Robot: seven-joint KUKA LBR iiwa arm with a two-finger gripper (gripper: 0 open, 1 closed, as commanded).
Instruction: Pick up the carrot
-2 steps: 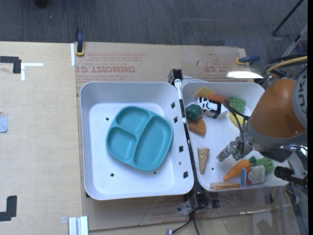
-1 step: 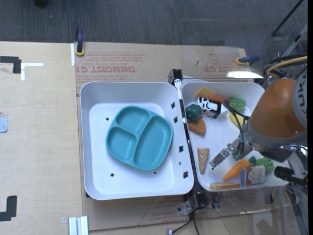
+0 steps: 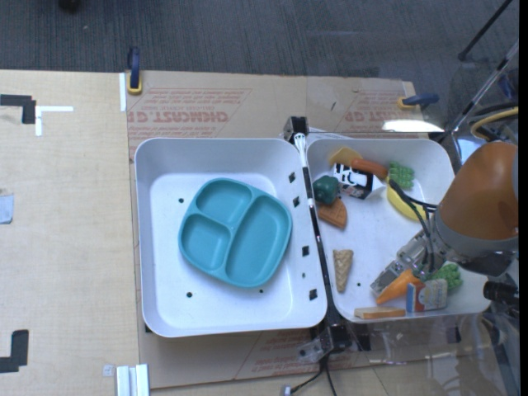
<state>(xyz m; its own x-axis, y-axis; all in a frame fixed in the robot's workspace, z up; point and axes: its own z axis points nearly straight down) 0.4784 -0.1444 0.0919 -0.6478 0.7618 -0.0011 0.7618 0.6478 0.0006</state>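
The left bin (image 3: 148, 246) held a teal divided plate (image 3: 235, 232), lying flat near its middle. In the right bin (image 3: 367, 246), from its near-left side outward, lay a dark green toy (image 3: 327, 190) above an orange wedge (image 3: 333, 214), a tan cone-shaped piece (image 3: 342, 268), a black-and-white item (image 3: 355, 180) under an orange slab, a banana (image 3: 402, 204) by the far wall, and a flat orange strip (image 3: 379, 313) along the near wall. The carrot (image 3: 399, 286), orange and tapered, lay at a slant in the bin's near-right corner, just beside a green leafy piece (image 3: 450, 275) and a small white-and-red block (image 3: 431, 295). The gripper (image 3: 406, 266) sat directly over the carrot, its metal fingers (image 3: 386, 282) touching or nearly touching the thick end; whether they stood parted or clamped could not be told at this angle. The carrot appeared to be a light, rigid plastic toy with a smooth, somewhat slippery skin; a grasp across its thicker middle, square to its long axis, would probably resist slipping better than one at the narrow tip.
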